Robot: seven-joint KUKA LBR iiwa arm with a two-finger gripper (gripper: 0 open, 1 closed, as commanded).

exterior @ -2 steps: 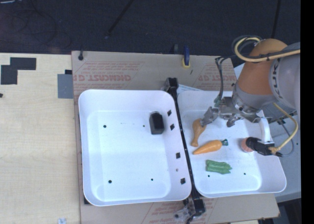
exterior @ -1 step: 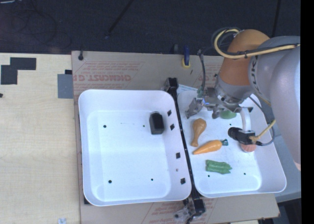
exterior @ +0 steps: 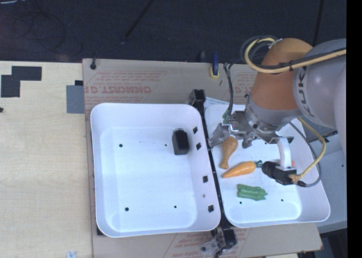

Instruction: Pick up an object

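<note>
In the right bin [exterior: 317,206] lie a tan pear-shaped piece [exterior: 228,151], an orange carrot [exterior: 240,168] and a green pod [exterior: 251,192]. A black block [exterior: 180,141] sits in the left bin [exterior: 107,194] near its right wall. My gripper [exterior: 232,137] hangs over the right bin's upper left part, just above the tan piece's top end. Its fingers [exterior: 217,134] stand spread wide, open, on either side of that top end and not closed on it.
The two bins share a dividing rim [exterior: 210,166] with black clips. Cardboard [exterior: 141,81] lies under the bins, and pale wooden bench [exterior: 39,166] extends to the left. My arm's orange wrist [exterior: 277,87] covers the right bin's upper right.
</note>
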